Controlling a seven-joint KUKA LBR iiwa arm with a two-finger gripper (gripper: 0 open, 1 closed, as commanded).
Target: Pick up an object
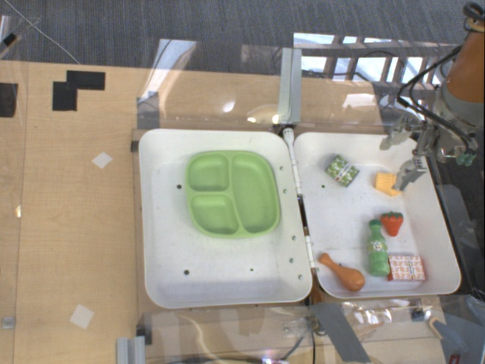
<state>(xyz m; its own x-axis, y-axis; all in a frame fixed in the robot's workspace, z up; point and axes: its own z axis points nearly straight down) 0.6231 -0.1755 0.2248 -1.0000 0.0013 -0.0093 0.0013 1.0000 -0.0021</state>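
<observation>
Open gripper (403, 158) above yellow cheese wedge (387, 183)

On the worktop (68, 226) two bins sit side by side. The left bin (163, 279) holds a divided plate (231, 194) at its centre. In the right bin (333, 203), a small box (342, 171) lies at ten o'clock, a wedge (386, 183) at one o'clock beside the gripper (409, 174), a strawberry (392, 223) above a bottle (377, 249), a carton (407, 268) at five o'clock, and a drumstick (342, 272) at seven o'clock.
</observation>
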